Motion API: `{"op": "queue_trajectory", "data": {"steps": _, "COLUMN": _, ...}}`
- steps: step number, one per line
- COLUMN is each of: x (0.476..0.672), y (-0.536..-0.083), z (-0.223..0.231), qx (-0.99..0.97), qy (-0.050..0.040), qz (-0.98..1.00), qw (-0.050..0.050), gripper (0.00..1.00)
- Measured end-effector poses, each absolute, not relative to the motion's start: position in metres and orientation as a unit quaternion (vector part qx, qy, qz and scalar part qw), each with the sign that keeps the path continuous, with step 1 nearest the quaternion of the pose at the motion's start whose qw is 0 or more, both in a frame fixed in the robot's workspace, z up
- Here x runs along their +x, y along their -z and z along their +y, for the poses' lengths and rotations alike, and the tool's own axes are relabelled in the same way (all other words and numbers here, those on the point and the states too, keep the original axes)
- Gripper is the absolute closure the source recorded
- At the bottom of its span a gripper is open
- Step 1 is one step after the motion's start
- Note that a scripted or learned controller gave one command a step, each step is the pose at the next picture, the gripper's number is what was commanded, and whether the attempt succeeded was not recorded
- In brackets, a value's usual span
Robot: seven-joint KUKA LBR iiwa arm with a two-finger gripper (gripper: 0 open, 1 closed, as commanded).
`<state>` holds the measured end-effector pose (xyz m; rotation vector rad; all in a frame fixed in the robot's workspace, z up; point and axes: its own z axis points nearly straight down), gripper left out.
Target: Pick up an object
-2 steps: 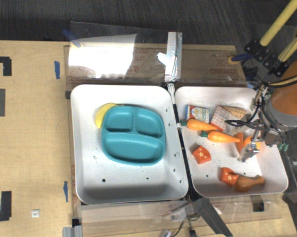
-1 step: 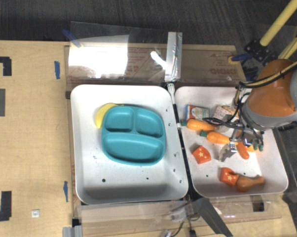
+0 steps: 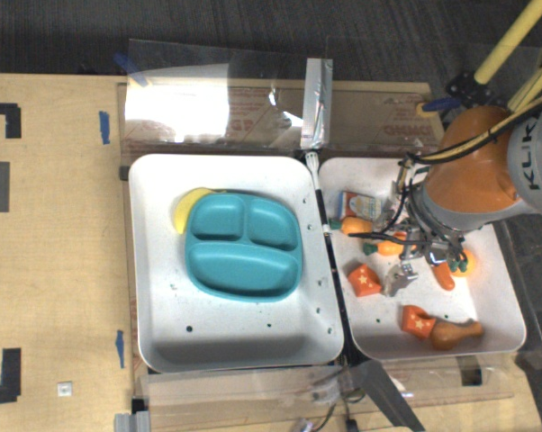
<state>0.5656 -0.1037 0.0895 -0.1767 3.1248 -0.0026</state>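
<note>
Here, several small things lie loose in the right bin [image 3: 510, 313]: an orange block [image 3: 364, 280] near its middle, another orange block [image 3: 417, 321] lower down with a tan, pear-shaped piece [image 3: 453, 333] touching it on the right, an orange carrot-like piece [image 3: 357, 226] toward the left wall, and a small printed packet [image 3: 364, 206] just above that. The pincer [image 3: 404, 273] hangs low among them, its tips just right of the middle orange block; whether it is spread or pressed together cannot be told, and nothing is seen between its tips. Above it the arm's orange band [image 3: 474, 165] covers the bin's upper right. In the left bin [image 3: 154, 268] a teal divided plate [image 3: 244, 244] lies flat, with a yellow thing [image 3: 189, 205] tucked under its upper left edge. Both bins sit on the bench [image 3: 46, 268].
</note>
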Motion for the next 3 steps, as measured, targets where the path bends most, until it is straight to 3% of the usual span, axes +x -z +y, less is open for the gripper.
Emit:
{"op": "queue_trajectory", "data": {"steps": 1, "x": 0.57, "y": -0.104, "z": -0.103, "qx": -0.058, "qy": 0.0019, "qz": 0.998, "qw": 0.013, "gripper": 1.0}}
{"op": "queue_trajectory", "data": {"steps": 2, "x": 0.604, "y": -0.232, "z": -0.058, "qx": -0.095, "qy": 0.0007, "qz": 0.995, "qw": 0.009, "gripper": 1.0}}
{"op": "queue_trajectory", "data": {"steps": 3, "x": 0.668, "y": -0.228, "z": -0.048, "qx": -0.167, "qy": 0.0, "qz": 0.986, "qw": 0.005, "gripper": 1.0}}
